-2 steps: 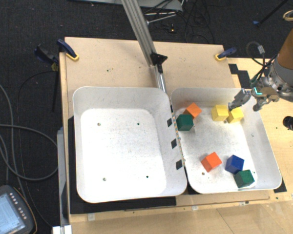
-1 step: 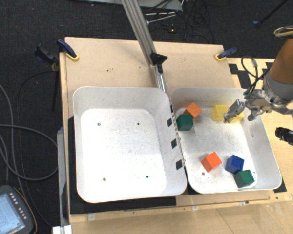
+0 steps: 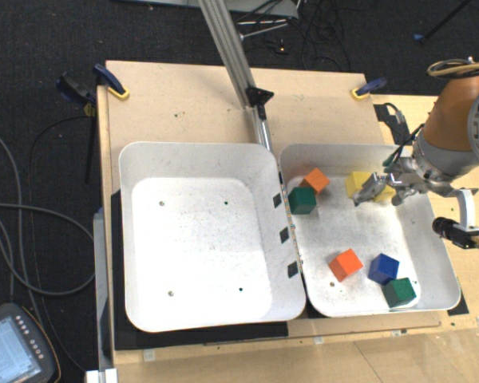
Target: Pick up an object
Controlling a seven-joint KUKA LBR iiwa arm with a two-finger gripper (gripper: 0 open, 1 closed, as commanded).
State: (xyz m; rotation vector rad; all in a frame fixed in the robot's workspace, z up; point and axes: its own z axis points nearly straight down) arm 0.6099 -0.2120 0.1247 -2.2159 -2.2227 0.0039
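The yellow block (image 3: 358, 183) is judged light, rigid and smooth-faced, unlikely to deform or break; it is best taken across two opposite flat faces, squarely, since a corner grip could let it twist out. It lies in the right bin (image 3: 443, 290), near the far edge and toward the right wall; the gripper (image 3: 375, 191) is seen at its right side, touching or just beside it (the overlap hides the exact contact). Whether the jaws stand apart or together cannot be told; the block is not seen between them.
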